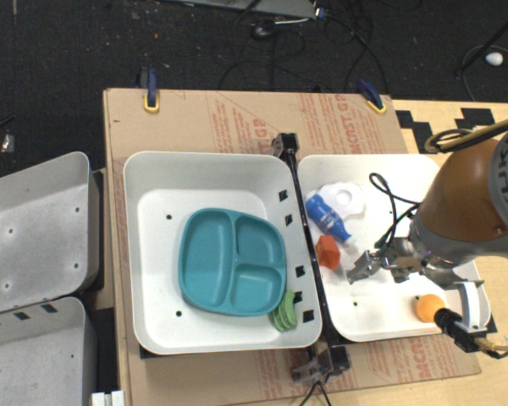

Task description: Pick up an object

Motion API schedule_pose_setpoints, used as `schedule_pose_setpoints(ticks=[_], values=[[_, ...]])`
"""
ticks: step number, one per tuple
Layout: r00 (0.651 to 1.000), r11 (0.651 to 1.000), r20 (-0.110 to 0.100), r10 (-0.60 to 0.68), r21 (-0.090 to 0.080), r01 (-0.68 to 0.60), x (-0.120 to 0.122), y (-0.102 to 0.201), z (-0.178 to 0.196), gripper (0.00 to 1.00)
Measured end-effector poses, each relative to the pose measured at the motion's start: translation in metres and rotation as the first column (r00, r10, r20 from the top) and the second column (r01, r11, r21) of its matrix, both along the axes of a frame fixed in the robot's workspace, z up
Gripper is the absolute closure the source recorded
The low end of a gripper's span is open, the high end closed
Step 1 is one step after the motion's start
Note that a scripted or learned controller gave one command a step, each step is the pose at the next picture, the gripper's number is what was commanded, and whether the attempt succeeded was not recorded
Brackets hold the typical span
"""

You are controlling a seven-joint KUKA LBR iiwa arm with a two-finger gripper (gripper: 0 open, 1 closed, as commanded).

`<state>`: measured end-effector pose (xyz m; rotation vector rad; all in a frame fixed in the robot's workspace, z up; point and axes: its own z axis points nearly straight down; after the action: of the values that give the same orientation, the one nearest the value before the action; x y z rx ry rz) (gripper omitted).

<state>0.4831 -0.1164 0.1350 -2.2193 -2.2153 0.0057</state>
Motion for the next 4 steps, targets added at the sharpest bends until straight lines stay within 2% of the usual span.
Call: schedule_pose_setpoints(ticks=[1,2,4], values=[[1.0,1.0,0.003,0.001,0.0,-0.001,-0.001,0.001,-0.045,0.0],[1.0,1.0,0.005,-0.001,-0.001,0.001,0.0,0.001,-0.034,1.0],[1.0,1.0,0.011,0.004,-0.003,-0.004,-0.001,0.009,0.052,1.0]])
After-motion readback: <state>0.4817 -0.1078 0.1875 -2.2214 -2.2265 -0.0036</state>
